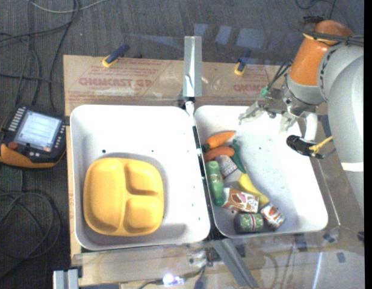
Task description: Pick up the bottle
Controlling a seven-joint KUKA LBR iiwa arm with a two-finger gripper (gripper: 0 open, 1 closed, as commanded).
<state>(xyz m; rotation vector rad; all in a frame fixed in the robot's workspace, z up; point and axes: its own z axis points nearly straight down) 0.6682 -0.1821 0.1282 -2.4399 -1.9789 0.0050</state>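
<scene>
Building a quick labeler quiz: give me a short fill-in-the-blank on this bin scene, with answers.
1. The yellow divided tray lies in the ____ bin.
2. The green bottle lies in the right bin, against its ____ wall.
3. The carrot is ____ in colour.
4. The gripper hangs above the right bin's ____ edge, apart from the bottle.

Answers: left; left; orange; far

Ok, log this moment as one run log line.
gripper: above right bin's far edge, holding nothing | green bottle: lying in right bin, untouched | step: not grasped
</scene>
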